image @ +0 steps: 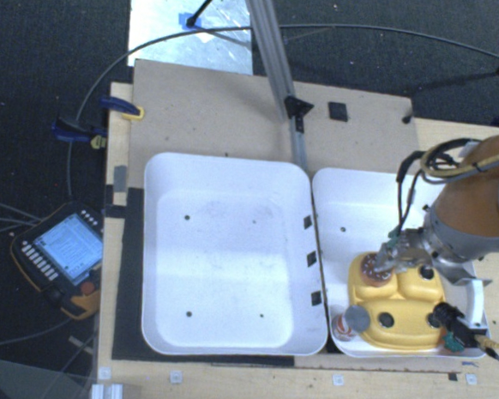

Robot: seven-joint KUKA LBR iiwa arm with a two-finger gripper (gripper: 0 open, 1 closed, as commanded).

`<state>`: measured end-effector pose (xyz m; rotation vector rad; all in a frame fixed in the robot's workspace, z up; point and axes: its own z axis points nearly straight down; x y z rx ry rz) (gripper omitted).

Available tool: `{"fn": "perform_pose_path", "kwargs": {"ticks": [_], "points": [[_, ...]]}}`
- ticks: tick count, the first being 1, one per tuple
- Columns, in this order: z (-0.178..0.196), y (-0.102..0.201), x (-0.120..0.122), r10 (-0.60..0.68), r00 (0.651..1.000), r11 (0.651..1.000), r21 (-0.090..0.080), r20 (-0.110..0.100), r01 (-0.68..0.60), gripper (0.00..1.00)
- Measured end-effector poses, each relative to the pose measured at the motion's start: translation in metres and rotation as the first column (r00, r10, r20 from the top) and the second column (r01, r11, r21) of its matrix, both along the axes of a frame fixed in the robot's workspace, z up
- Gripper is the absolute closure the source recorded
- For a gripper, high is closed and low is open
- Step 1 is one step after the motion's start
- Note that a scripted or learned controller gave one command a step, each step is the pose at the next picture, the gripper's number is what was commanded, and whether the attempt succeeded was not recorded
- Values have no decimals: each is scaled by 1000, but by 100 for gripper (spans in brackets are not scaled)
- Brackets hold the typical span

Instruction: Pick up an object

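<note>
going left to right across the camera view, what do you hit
teach pendant → left bin → right bin → yellow object → arm

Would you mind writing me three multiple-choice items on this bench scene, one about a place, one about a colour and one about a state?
1. Where does the large toy lie?
A. in the left bin
B. in the right bin
C. on the floor

2. What colour is most of that toy?
A. yellow
B. blue
C. green

3. Where is the gripper?
A. over the left bin
B. above the bench's far edge
C. low over the right bin, at the toy

Answers: 1 B, it rests in the near part of the right bin. 2 A, its body is yellow. 3 C, the arm's tip sits at the toy's upper left corner, whereas the left bin lies apart.
</note>
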<state>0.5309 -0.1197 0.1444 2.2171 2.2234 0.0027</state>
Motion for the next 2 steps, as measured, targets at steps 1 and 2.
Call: {"fn": "perform_pose_path", "kwargs": {"ticks": [1, 2], "points": [[50, 4, 10, 2, 1000, 1000, -1, 4, -2, 100], [104, 4, 12, 2, 1000, 1000, -1, 5, -2, 100]]}}
